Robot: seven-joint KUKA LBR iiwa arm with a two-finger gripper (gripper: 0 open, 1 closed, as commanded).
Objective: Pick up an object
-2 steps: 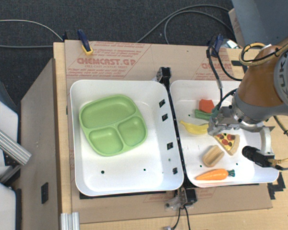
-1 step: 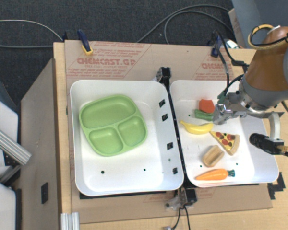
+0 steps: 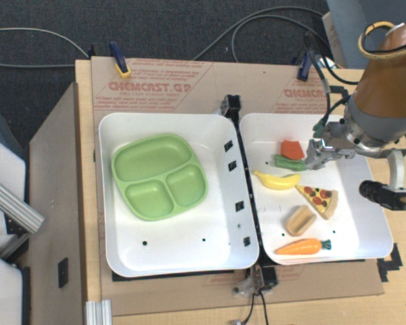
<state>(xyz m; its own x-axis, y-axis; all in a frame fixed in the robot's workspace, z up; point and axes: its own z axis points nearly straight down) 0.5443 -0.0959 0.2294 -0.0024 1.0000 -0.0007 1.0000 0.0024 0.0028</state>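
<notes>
How the gripper (image 3: 319, 152) has its jaws set cannot be told from the camera view; the tool hangs low over the right bin (image 3: 365, 246), just beside the red and green toy food piece (image 3: 290, 154) at the bin's upper middle. Nothing is seen held. That piece looks like the nearest candidate for the pick. Just below it lies the banana (image 3: 277, 179), then the pizza slice (image 3: 319, 200), the bread roll (image 3: 300, 219) and the carrot (image 3: 302, 246) near the front wall. The left bin (image 3: 115, 249) carries the green divided plate (image 3: 160, 176).

To do this step well, the arm should centre over one object alone, likely the red and green piece, descend straight, and close across its narrow side. The banana lies close, so a skewed approach risks nudging it or catching two things at once
</notes>
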